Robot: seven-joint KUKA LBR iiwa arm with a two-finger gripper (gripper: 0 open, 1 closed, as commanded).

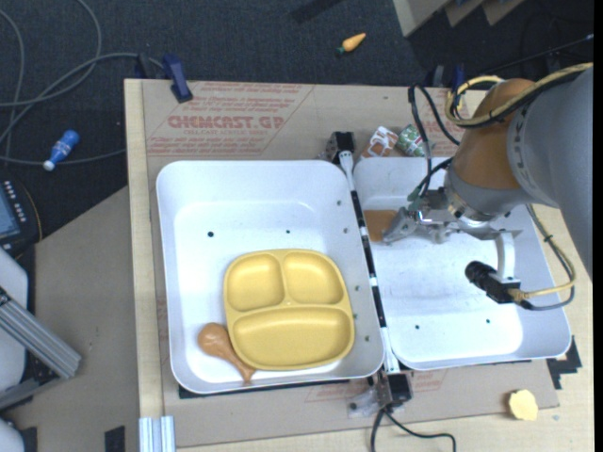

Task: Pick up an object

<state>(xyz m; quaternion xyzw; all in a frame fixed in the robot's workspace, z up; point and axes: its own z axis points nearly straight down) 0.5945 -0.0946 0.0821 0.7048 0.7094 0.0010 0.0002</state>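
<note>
I am low in the right bin (528, 347), and my fingers (391, 230) look closed near a small brown thing (377, 222) by the bin's left wall (I can't tell if I hold it). I should squeeze gently and lift slowly. The yellow tray (285, 307) sits in the left bin (188, 252).

The arm (528, 130) hides much of the right bin (452, 337), and the end effector's (400, 229) fingers are unclear.
</note>
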